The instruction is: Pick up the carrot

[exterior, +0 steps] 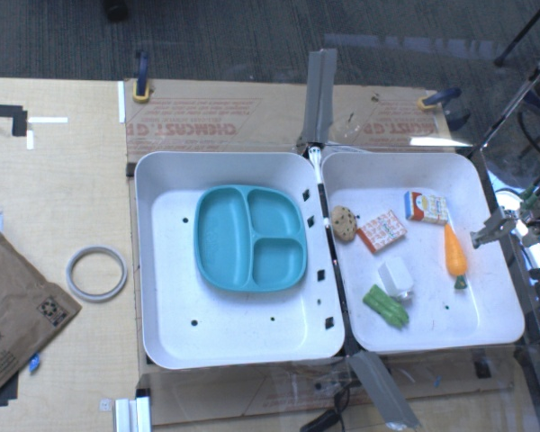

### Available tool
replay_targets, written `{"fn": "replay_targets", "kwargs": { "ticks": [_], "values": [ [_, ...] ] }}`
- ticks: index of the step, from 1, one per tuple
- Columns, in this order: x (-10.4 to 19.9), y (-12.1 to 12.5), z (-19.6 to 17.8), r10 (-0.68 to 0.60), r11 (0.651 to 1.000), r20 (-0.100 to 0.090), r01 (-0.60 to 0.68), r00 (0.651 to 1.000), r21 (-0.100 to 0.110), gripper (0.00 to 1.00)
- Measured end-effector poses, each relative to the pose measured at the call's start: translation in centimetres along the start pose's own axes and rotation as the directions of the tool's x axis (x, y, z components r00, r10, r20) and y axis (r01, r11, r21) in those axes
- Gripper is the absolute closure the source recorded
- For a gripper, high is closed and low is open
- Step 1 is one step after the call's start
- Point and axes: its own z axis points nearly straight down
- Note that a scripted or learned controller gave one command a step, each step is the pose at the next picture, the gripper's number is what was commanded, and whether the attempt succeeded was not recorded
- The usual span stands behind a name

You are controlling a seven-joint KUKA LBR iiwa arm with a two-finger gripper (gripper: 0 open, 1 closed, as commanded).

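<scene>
A roll of tape [96,272] lies on the table left of the bins. The left bin [162,331] holds a teal divided plate [250,238]. In the right bin [486,327] the carrot [455,253] lies near the right wall — tip pointing up, green end down. The jaws' state — I cannot tell.

bench [54,196] bearing bins [162,331], tape ring [96,272]
</scene>
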Motion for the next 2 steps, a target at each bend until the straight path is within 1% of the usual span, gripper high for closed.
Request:
{"fn": "replay_targets", "kwargs": {
  "ticks": [1,2],
  "values": [
    [-0.5,2.9,15.7,0.221,0.975,-0.013,-0.22,0.975,0.011,0.0],
    [2.0,4.0,11.4,0.306,0.952,0.0,-0.306,0.952,-0.002,0.0]
  ]
}}
